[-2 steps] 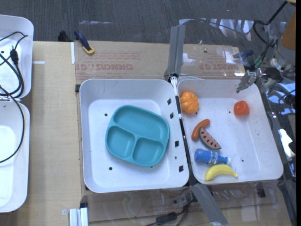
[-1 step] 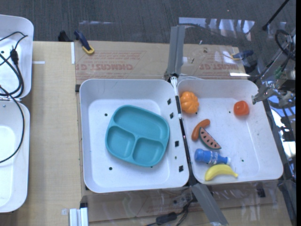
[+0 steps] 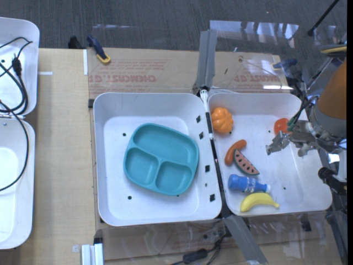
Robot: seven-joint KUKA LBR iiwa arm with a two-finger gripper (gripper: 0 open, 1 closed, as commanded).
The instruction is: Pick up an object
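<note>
yellow plastic banana sits nearest, at six o'clock in the right white bin. blue bottle just above it, watermelon slice and red sausage toward centre, orange pumpkin at eleven. gripper hovers at three o'clock, fingers parted, holding nothing, beside a red tomato.

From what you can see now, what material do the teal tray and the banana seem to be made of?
The teal tray looks like moulded plastic with a matt to satin finish: one even colour, rounded dividers, soft highlights only. The banana is probably a plastic toy: its yellow is uniform and slightly glossy, without spots or bruises. Touch would be needed to be sure of either.
</note>
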